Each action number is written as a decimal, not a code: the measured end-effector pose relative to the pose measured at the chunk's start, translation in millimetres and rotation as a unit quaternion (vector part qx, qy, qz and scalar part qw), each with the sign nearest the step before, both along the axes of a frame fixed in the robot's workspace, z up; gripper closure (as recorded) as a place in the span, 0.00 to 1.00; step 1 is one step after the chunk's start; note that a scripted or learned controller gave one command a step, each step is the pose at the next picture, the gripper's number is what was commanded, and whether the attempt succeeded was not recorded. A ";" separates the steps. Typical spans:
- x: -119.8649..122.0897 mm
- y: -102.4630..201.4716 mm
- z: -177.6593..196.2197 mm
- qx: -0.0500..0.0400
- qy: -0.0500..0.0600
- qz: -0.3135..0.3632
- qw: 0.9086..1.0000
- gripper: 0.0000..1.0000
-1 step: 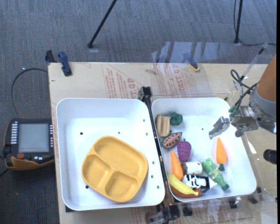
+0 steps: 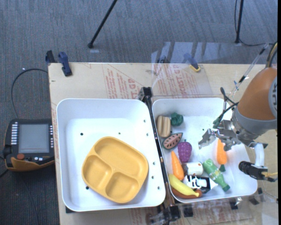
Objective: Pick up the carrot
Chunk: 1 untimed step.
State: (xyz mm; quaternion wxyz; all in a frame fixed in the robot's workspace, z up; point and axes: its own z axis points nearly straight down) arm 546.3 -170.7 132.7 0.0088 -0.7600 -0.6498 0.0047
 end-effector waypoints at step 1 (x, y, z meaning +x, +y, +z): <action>14.7 -28.9 -48.1 -0.001 -0.005 0.037 0.999 0.00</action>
